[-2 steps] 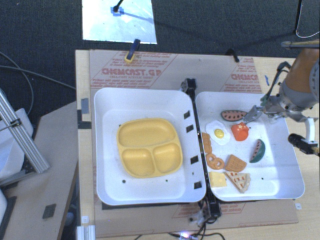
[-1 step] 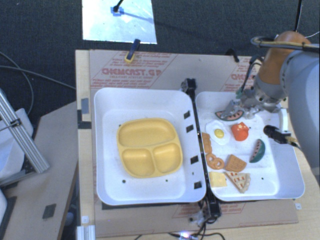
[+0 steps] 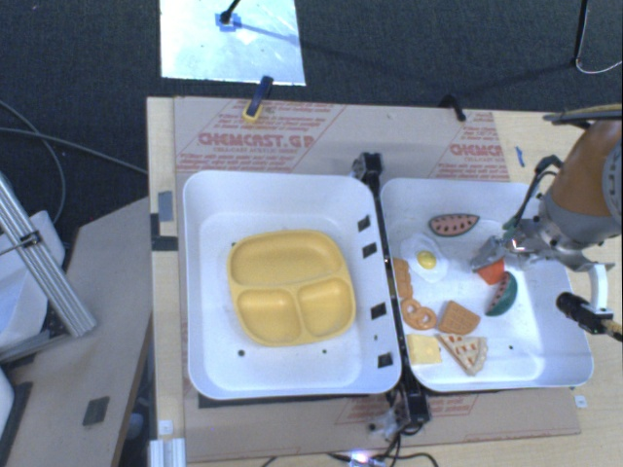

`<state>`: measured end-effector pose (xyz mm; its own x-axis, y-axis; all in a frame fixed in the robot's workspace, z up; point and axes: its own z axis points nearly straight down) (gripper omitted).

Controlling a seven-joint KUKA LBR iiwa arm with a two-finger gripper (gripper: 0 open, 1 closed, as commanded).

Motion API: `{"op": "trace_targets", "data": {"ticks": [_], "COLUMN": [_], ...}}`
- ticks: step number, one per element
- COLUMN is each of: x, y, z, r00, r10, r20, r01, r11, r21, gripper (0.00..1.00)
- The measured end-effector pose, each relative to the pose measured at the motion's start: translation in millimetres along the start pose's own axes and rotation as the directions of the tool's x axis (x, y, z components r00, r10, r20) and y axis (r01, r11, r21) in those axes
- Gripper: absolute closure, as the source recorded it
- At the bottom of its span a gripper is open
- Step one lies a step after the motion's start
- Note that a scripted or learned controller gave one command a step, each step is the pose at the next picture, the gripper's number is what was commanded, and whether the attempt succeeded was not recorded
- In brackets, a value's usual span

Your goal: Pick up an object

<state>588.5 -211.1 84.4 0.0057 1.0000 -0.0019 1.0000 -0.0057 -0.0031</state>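
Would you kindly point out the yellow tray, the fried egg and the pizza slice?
yellow tray [image 3: 289, 258], camera view, on its large upper compartment.
fried egg [image 3: 426, 259], camera view, on its yolk.
pizza slice [image 3: 465, 351], camera view, on its middle.

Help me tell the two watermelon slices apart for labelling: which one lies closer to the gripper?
The green-rinded watermelon slice, curved, just below the gripper in the right bin. The other slice, with its red seeded face up, lies farther off toward the bin's far side.
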Motion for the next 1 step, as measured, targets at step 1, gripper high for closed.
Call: {"op": "trace_targets", "data": {"ticks": [1], "x": [3.7], "y": [6.1], "z": [-13.3], "r00": [1.0], "r10": [-0.011], "r20": [0.002], "r01": [0.011], "r11": [1.0], "r21": [-0.012], "gripper": [1.0]}}
